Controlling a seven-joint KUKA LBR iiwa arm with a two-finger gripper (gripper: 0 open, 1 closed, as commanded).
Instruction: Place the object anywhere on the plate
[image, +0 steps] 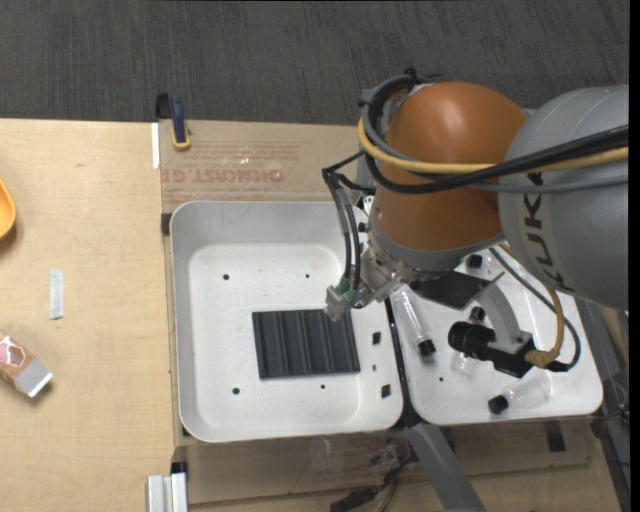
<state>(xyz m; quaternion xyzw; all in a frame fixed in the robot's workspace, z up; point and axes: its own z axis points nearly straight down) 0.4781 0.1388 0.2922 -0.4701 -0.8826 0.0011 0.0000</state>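
Your end effector (338, 305) hangs low in the shallow white left-hand bin (185, 330), its tip just above the far right corner of the dark grey ribbed rectangular plate (300, 345), which lies flat directly below and to the view's left of it. You cannot tell whether the end effector is spread or pressed together, because the wrist covers it from above. A small green piece (345, 292) shows right at the tip. It may be the object being carried, or it may be part of the tool, so treat a grasp as unproven. If it is the object, the position makes sense, since a release here would land on the plate's edge, and a nudge toward the plate's middle would be safer. Just to the view's right of the end effector, across the wall between the bins, a clear plastic tube with a black cap (411, 322) lies in the white right-hand bin (580, 395), and a second clear capped tube (520, 396) lies farther off. Both are likely spare candidates. Well away to the view's left, on the pale wooden counter (90, 200), sits a red-and-white packet (22, 366), which plays no part.
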